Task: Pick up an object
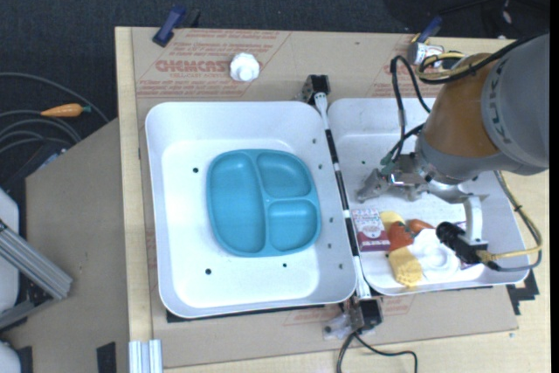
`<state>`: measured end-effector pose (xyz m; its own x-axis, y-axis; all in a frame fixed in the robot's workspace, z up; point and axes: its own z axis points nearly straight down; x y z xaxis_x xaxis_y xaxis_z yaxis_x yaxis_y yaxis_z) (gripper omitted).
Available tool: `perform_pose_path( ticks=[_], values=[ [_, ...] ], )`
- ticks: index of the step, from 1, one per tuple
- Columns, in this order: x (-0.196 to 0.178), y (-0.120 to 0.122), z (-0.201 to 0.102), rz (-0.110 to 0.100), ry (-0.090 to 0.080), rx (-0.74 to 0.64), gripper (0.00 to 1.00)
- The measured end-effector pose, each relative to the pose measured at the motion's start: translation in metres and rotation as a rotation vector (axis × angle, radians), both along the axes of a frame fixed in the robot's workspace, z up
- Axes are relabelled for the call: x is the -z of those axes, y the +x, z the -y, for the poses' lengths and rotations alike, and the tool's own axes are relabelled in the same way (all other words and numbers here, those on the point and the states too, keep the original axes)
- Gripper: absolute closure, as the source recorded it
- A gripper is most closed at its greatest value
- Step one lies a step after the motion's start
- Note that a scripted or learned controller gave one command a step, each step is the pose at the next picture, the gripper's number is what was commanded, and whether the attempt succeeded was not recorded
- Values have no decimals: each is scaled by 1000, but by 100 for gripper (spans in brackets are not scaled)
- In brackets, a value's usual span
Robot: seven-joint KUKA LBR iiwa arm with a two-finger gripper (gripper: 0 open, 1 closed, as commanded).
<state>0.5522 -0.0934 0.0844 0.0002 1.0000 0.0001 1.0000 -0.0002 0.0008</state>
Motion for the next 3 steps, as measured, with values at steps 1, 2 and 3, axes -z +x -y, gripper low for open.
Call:
perform_pose_path(
  ticks=[1, 2, 3],
  values=[
    [-10, 0, 0, 1, 0, 2, 100],
    [-10, 0, 0, 1, 0, 2, 0],
    [0, -1, -1, -4, 1, 1, 0]
  ],
)
